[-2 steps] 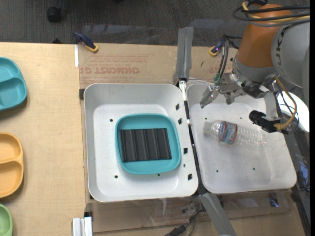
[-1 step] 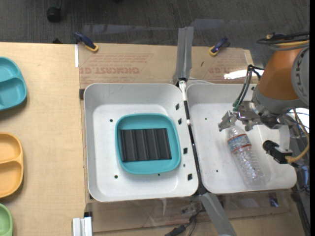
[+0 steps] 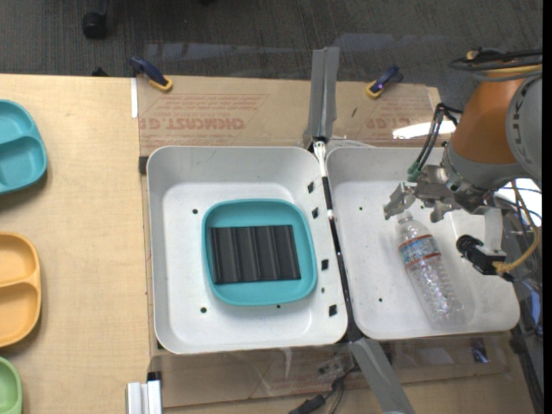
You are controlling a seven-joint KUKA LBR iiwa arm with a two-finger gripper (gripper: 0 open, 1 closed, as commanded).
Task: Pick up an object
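Observation:
A clear plastic water bottle (image 3: 424, 268) with a red and white label lies on its side in the right bin (image 3: 371, 309), its cap end pointing to the back. My gripper (image 3: 417, 205) hovers just above the cap end, near the bin's back half. Its fingers stand open, and nothing is between them. A teal tray (image 3: 259, 293) with a dark ribbed insert rests flat in the middle of the left bin (image 3: 177, 257).
Teal (image 3: 19, 153), orange (image 3: 17, 287) and green (image 3: 7, 386) divided plates lie on the wooden table at the far left. Cardboard (image 3: 216, 115) held by two clamps lies behind the bins. A metal divider (image 3: 323, 102) runs between the bins. Cables hang by the arm at the right.

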